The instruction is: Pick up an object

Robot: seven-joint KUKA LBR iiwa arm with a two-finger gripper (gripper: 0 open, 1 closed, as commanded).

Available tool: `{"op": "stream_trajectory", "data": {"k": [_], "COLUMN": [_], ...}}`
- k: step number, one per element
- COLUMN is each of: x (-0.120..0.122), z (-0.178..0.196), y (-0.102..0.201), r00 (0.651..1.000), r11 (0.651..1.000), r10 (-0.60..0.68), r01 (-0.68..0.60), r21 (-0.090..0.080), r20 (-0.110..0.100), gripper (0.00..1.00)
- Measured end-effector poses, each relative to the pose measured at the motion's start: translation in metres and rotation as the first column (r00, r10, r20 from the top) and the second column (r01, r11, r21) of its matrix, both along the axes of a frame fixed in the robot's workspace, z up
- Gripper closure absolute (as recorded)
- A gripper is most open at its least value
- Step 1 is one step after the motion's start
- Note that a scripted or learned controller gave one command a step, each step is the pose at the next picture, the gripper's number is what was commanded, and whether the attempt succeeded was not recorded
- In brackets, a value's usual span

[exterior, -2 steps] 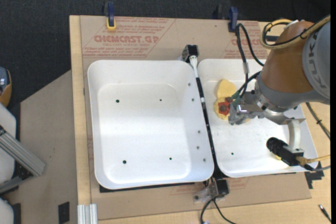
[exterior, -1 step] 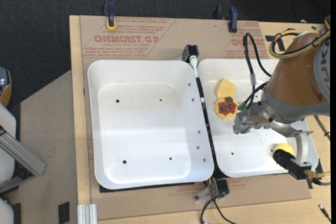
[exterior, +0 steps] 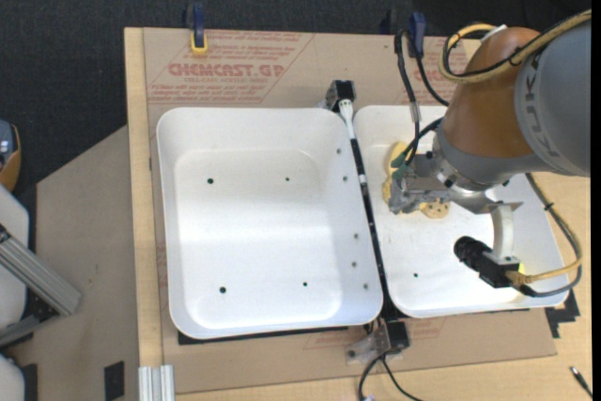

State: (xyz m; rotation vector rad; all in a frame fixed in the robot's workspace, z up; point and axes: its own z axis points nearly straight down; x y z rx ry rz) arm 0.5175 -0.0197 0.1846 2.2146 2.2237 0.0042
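The robot's gripper [exterior: 406, 199] hangs low over the right bin [exterior: 441, 282] beside a yellowish object [exterior: 435, 209], its grip impossible to tell from here.

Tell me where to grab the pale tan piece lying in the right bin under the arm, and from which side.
Take the tan piece by its exposed lower rim, coming straight down from above. It seems to lie flat on the floor of the right bin, and the gripper and wrist cover its upper part, so the rest of its shape is hidden. Treat this as a guess.
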Motion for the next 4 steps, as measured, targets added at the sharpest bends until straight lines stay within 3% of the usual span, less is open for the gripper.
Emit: {"op": "stream_trajectory", "data": {"k": [1, 2, 3, 4], "x": [0.04, -0.031, 0.004, -0.041], "z": [0.111, 0.024, -0.002, 0.0], "y": [0.051, 0.078, 0.038, 0.028], "r00": [1.0, 1.0, 1.0, 1.0], "r11": [1.0, 1.0, 1.0, 1.0], "r10": [0.004, -0.003, -0.008, -0.007], "r01": [-0.004, 0.003, 0.008, 0.007], "r21": [0.003, 0.002, -0.001, 0.001], "r20": [0.012, -0.018, -0.006, -0.01], "gripper": [1.0, 1.0, 1.0, 1.0]}}
